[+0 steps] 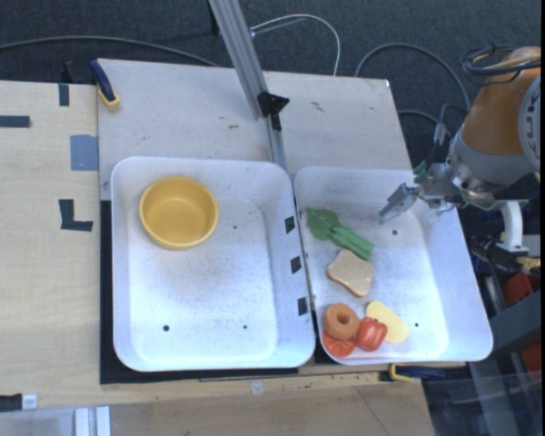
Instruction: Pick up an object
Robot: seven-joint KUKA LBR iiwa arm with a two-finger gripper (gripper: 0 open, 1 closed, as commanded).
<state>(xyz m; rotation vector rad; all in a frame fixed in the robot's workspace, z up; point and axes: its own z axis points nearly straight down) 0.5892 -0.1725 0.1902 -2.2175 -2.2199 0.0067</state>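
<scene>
The right bin [454, 271] holds a green toy vegetable [338, 232], a slice of toast [351, 273], a brown doughnut [341, 320], a red pepper [371, 334] and a yellow piece [392, 322]. My gripper [397, 202] hangs over the bin's upper right part, above bare floor, up and to the right of the green vegetable. Its fingers point left and downward and stand slightly apart, with nothing between them. The arm's orange band [500, 116] is at the right edge.
A yellow bowl [178, 211] sits in the upper left of the left bin [209, 325]. A slanted metal pole [245, 53] runs down to the divider between the bins. Cables lie behind the bench.
</scene>
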